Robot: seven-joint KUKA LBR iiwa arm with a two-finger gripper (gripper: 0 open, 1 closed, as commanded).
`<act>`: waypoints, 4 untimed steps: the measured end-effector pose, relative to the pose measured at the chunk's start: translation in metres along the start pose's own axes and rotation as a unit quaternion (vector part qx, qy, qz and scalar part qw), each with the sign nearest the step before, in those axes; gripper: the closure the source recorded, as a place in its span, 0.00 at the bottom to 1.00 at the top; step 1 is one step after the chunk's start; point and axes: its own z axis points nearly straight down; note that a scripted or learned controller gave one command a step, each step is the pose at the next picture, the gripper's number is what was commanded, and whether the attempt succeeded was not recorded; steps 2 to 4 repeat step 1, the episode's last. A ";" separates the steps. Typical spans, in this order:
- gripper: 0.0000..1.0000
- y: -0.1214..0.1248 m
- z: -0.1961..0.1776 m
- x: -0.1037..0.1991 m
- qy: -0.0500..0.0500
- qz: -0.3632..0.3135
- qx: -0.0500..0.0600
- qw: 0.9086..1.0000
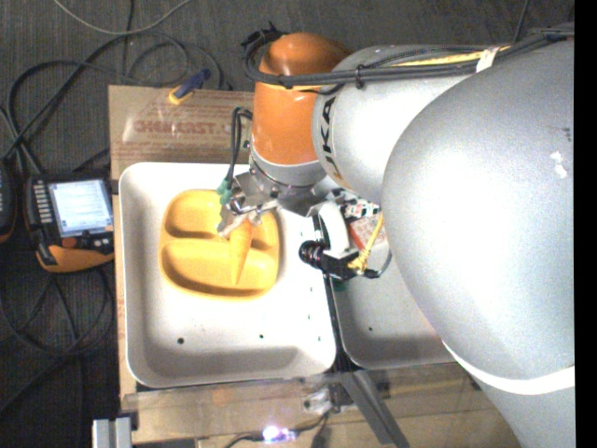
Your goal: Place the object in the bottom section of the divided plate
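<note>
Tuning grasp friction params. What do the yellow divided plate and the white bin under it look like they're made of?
Divided plate: probably moulded plastic, uniform yellow, semi-gloss, with rounded ridges and soft highlights.
Left bin: likely plastic too, white, smooth, rounded corners and rim; a few small dark spots on the floor, holes or marks, can't tell which.
Both look hard and fairly slick, though that's only judged by appearance.

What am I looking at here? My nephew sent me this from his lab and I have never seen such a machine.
This is one picture from a camera fixed above a bench, looking down at a slant. The big grey shape is a robot arm with an orange band, reaching in from the right. Its gripper hangs over a yellow divided plate, which lies in the left white bin. Beside it stands a second white bin, largely covered by the arm. I cannot tell from here whether the gripper holds anything. On the floor to the left lies a handheld control screen among cables.
</note>
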 end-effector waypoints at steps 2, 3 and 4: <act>0.00 0.000 0.000 0.000 0.000 0.000 0.000 1.000; 0.00 0.000 0.000 0.000 0.000 0.000 0.000 1.000; 0.00 0.000 0.000 0.000 0.000 0.000 0.000 1.000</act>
